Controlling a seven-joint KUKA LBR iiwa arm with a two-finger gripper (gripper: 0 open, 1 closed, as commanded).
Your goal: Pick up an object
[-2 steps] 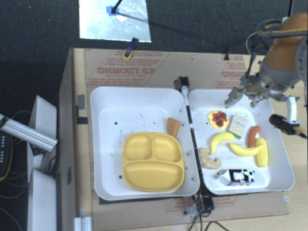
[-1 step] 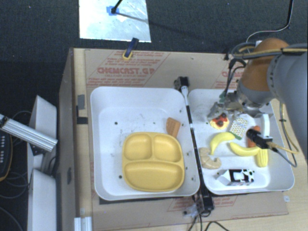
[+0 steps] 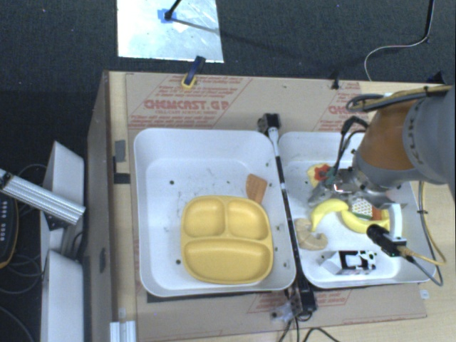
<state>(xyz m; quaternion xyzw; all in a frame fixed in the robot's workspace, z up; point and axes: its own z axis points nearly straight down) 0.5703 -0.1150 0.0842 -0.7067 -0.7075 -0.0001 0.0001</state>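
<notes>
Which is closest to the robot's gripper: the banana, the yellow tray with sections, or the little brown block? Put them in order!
From the gripper, over the right bin:
1. Banana, right bin, just below the gripper.
2. Brown block, left bin, by the divider.
3. Yellow tray, left bin, middle; its near corner almost ties with the block, its centre is farther.

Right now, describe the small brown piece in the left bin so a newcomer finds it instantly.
Start at the left bin, the one holding the yellow divided plate. Just off the plate's upper right corner, near the divider between the bins, lies a small brown wedge. It is the only brown, flat, angular item there; its neighbour is large, yellow and rounded.
</notes>
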